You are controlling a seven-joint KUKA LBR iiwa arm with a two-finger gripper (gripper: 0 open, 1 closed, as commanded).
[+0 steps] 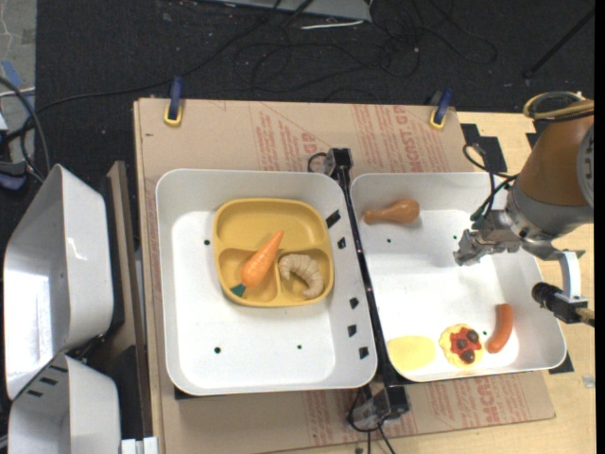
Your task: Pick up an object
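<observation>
**Arm over the right bin, toy food spread across both**

Camera view: Red printing is seen on the brown cardboard sheet under the bins; it is reversed or upside down and cannot be read with certainty. The sheet is held at its far edge by two yellow clamps.

In the left bin a yellow divided plate is placed; a toy carrot lies tilted across its divider and a pale shrimp is seen in the near right compartment.

In the right bin a chicken drumstick lies near the far wall. Along the near wall a flat yellow piece, a small pizza-like round and a red sausage are laid in a row, the round just beside the sausage.

The gripper is held over the right bin's right part, between the drumstick and the sausage, apart from both. Nothing is seen between its fingers; how wide they stand cannot be told. Black cables are strewn on the dark floor beyond the bench
</observation>
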